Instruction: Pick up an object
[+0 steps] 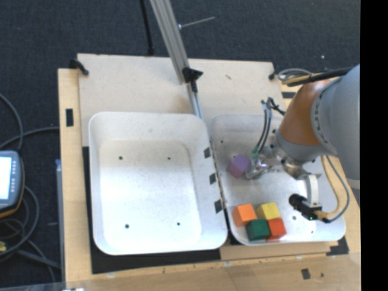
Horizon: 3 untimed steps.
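Four coloured blocks [261, 220] sit bunched at the right bin's [239, 129] front while the jaws [254, 170], spread unreadable, hover beside the purple block [239, 165], which wants a centred, square descent.

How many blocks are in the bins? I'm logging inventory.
5: purple block beside the tool; orange, yellow, green and red-orange clustered at the right bin's near edge. The arm may hide more.

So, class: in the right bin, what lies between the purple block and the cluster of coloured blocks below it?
Nothing: in the camera view, bare white bin floor separates the purple block from the orange block at the cluster's top.
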Motion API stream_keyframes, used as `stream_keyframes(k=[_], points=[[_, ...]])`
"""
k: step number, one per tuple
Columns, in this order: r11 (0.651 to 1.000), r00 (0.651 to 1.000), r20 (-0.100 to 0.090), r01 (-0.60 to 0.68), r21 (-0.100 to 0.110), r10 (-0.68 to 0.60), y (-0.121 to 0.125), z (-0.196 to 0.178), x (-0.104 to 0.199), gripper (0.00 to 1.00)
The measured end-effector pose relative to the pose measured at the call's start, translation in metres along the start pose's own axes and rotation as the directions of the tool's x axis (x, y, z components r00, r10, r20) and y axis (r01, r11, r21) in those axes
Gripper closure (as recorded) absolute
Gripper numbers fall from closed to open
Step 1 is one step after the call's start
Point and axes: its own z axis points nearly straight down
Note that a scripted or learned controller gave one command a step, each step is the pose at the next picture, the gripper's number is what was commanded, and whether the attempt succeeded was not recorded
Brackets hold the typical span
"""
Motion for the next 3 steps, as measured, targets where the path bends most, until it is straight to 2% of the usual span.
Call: stream_keyframes(k=[1, 2, 3], points=[[1.000, 1.000, 0.000, 0.002, 0.004, -0.002, -0.002, 0.001, 0.001, 0.00], [0.997, 1.000, -0.004, 0.007, 0.081, -0.007, 0.094, 0.006, 0.010, 0.00], [0.999, 1.000, -0.010, -0.002, 0.036, 0.002, 0.083, 0.005, -0.033, 0.00]])
